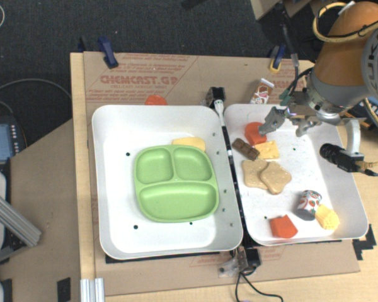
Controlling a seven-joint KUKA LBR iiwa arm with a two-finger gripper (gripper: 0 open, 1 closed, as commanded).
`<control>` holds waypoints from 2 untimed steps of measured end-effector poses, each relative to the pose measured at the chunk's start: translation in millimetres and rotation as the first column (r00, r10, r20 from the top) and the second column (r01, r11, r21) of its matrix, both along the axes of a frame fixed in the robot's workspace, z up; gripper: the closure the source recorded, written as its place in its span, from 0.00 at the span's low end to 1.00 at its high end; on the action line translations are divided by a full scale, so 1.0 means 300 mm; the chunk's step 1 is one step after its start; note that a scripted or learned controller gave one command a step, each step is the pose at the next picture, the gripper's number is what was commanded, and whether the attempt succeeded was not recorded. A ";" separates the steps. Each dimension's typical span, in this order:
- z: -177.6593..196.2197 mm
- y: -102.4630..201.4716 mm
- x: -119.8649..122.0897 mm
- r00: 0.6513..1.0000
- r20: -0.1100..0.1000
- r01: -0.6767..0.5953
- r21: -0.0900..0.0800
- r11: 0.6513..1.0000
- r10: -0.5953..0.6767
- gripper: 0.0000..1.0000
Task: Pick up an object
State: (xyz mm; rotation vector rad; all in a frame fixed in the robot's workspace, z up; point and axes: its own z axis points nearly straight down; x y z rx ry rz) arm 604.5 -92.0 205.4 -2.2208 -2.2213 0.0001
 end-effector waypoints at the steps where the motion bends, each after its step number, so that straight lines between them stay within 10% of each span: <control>1: -0.325 -0.057 -0.292 1.000 -0.011 0.004 0.003 1.000 -0.004 0.00; 2: -0.391 -0.014 -0.202 1.000 0.005 0.000 -0.004 1.000 0.000 0.00</control>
